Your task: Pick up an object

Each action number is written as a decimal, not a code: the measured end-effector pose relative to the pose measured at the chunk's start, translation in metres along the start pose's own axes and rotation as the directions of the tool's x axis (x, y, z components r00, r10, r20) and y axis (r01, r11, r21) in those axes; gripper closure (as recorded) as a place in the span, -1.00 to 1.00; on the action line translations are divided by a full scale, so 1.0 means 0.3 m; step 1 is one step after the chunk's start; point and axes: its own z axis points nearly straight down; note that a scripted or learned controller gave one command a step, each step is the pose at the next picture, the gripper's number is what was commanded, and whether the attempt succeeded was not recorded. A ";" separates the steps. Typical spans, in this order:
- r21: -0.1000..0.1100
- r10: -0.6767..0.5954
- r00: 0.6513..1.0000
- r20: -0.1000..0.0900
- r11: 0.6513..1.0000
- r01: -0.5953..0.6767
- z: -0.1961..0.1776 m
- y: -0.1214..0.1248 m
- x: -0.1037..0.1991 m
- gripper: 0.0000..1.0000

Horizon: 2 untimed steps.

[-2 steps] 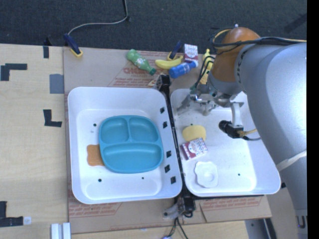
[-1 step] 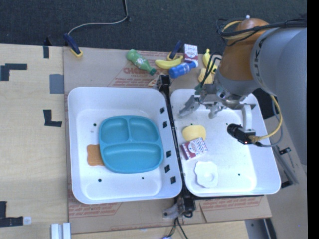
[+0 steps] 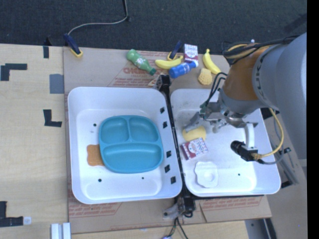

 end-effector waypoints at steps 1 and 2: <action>-0.001 0.000 1.000 -0.001 1.000 0.000 0.037 0.041 0.000 -1.00; -0.006 -0.001 1.000 0.000 1.000 0.001 0.119 -0.017 -0.007 -1.00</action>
